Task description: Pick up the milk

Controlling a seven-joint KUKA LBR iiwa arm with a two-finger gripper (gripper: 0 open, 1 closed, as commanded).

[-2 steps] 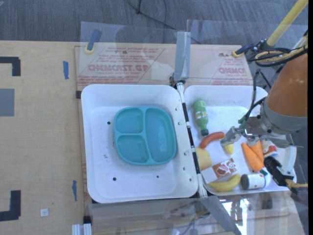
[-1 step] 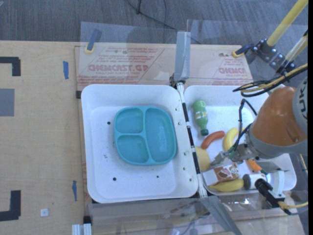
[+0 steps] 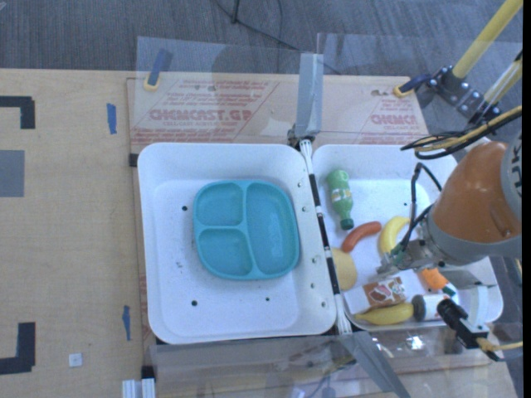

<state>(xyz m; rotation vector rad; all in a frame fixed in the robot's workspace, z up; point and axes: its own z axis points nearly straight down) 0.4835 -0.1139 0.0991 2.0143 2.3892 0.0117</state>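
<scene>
The milk (image 3: 384, 291) looks like a small white carton with red-brown print. It lies flat near the front of the right bin (image 3: 373, 191). My gripper (image 3: 400, 259) hangs low over that bin, just behind and slightly right of the carton, under the arm's orange band (image 3: 474, 199). Nothing visibly sits in the gripper, and the wrist hides its tip.
Around the carton lie a yellow banana (image 3: 387, 313), a yellow fruit (image 3: 343, 269), a red sausage (image 3: 360, 235), a second banana (image 3: 392, 232), a green bottle (image 3: 338, 196), an orange carrot (image 3: 432, 279) and a dark grey piece (image 3: 419, 307). The left bin (image 3: 166, 247) holds a teal divided plate (image 3: 246, 229).
</scene>
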